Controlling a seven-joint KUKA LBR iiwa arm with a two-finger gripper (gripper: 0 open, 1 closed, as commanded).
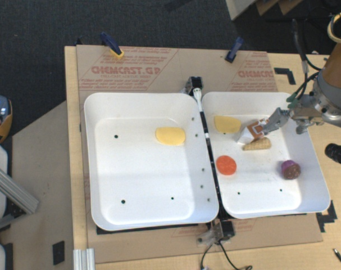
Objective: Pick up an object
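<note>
We see the claw (259,130) low in the right bin (308,151), its fingers closed on a small orange-and-white block (255,131). Just below lies a tan wedge (257,145) — long axis left to right, narrow end pointing left — near an orange ball (226,165).

The arm (331,89) enters at the right: a grey metal wrist below a tan-orange band. Black cables run down beside it. The gripper (259,130) is grey, slim and angular, with a small orange-and-white patch at its tip.
</note>
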